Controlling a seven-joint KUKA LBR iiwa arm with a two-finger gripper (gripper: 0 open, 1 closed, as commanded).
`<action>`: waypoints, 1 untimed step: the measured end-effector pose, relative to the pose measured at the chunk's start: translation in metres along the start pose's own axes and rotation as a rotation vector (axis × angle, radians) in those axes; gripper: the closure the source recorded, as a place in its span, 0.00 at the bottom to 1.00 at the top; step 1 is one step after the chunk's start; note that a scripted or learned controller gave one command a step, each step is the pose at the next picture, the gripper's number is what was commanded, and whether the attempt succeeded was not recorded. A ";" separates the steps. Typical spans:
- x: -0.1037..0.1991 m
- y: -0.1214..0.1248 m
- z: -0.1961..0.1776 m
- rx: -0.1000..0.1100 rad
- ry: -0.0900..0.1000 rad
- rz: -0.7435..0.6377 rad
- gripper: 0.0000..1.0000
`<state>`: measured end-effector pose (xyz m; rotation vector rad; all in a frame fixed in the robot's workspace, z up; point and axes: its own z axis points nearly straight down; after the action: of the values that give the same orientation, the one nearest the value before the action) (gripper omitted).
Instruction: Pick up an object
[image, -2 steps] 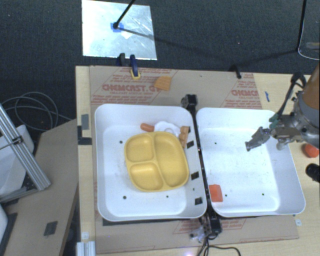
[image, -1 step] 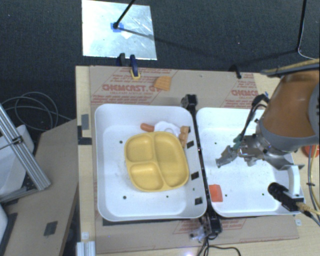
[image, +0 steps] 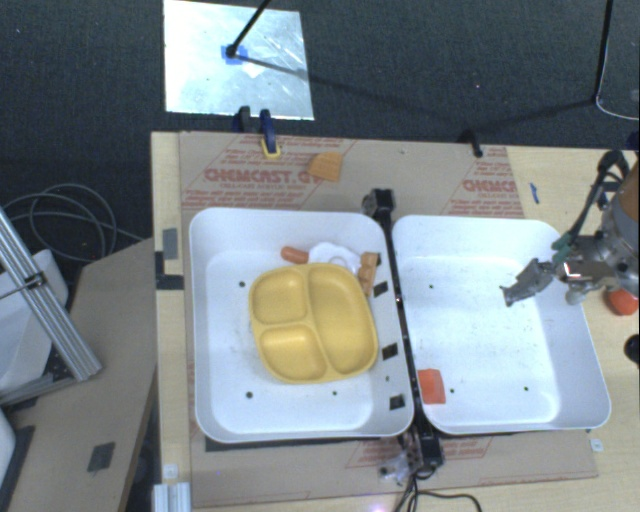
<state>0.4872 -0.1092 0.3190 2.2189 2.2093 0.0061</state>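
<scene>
**Gripper over the right bin, nothing between its fingers**

Over the right-hand side of the bench, the gripper (image: 512, 292) hangs above the right bin (image: 500, 415), close to that bin's right wall and well above its floor. Two grey fingers point left and slightly down — the tips look close together, but the view is too small and slanted to tell whether they are apart or closed. Nothing shows between them. Behind the fingers, the grey wrist and some cabling reach in from the right edge.

Down in the right bin lies a small orange block (image: 431, 385), near the lower left corner, just beside the dividing wall and well apart from the gripper.

Across the divide, the left bin (image: 215, 300) holds a yellow divided tray (image: 312, 323) with three compartments, lying flat near the middle. Just above the tray sit a small orange-red sausage-shaped piece (image: 295, 255), a white object (image: 333, 254) partly tucked behind the tray's upper rim, and a tan wooden-looking piece (image: 368, 268) at the tray's upper right corner — close to the divider.

Beyond the bins, on the brown board at the back of the bench, a tan wedge (image: 325, 166) lies near a blue and yellow clamp (image: 268, 135).
</scene>
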 end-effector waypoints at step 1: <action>0.096 0.017 0.074 0.015 0.008 -0.017 0.00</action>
<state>0.5052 -0.0138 0.2449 2.2110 2.2401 -0.0010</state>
